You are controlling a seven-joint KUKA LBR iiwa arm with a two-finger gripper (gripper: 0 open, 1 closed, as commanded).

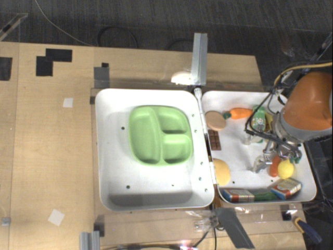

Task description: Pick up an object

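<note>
Just one camera on me, fixed up high and angled down at my bench (47,155), far enough back to catch both white bins: left bin (112,191), right bin (237,100). My arm (308,108) comes in from the right.

**Materials and finishes on the bench**

The bench top (47,155) is seen as pale, matt wood. Both white bins (151,199) appear as smooth, faintly glossy plastic. The green divided tray (158,134) looks like matt plastic. Brushed metal is shown by the upright bracket (200,59).
</note>
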